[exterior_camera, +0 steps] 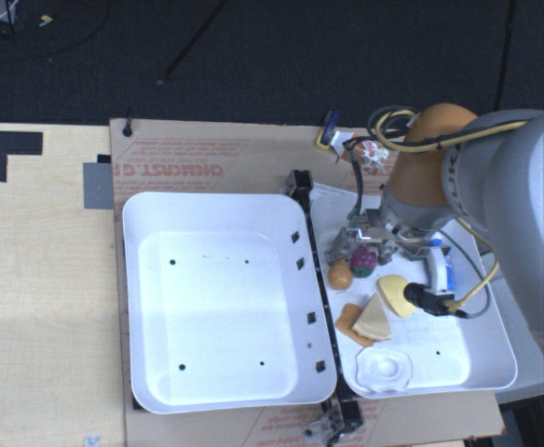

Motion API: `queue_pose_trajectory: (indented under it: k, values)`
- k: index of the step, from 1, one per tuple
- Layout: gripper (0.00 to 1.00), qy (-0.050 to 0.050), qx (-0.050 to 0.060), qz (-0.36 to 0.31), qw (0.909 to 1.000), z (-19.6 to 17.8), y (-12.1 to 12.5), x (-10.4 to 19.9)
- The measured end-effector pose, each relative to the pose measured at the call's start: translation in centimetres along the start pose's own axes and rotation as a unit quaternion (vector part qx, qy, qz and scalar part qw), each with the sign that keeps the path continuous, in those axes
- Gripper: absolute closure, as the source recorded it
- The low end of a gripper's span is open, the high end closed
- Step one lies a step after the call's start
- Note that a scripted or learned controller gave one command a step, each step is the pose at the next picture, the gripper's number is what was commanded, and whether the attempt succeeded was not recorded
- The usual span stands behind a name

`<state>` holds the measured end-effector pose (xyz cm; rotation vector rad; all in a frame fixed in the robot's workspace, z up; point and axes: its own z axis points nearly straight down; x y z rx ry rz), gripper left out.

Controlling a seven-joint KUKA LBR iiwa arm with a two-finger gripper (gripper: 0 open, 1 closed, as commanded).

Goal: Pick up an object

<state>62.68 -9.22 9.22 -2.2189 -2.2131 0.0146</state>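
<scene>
Camera view: gripper (363,242) low in right bin (482,366), centre-right of frame, directly over purple round object (363,262). Finger state not discernible. Orange ball (340,275) just left of it; yellow piece (395,295) lower right. Left bin (151,250) well apart.

The arm (505,170) has a smooth, rounded grey casing, with an orange band (430,161) above its wrist. Yellow and black cables (398,124) loop beside the orange band, and one more goes along the grey casing. The gripper (363,242) is made of small metal parts, grey and dark.
</scene>
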Motion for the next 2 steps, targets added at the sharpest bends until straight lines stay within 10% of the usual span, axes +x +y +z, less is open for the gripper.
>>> queue_pose_trajectory:
  k: [1,2]
  values:
    - [1.0,0.0,-0.005,0.001,1.0,-1.9,0.3,0.0]
    - [1.0,0.002,-0.008,-0.005,1.0,-10.1,1.4,6.6]
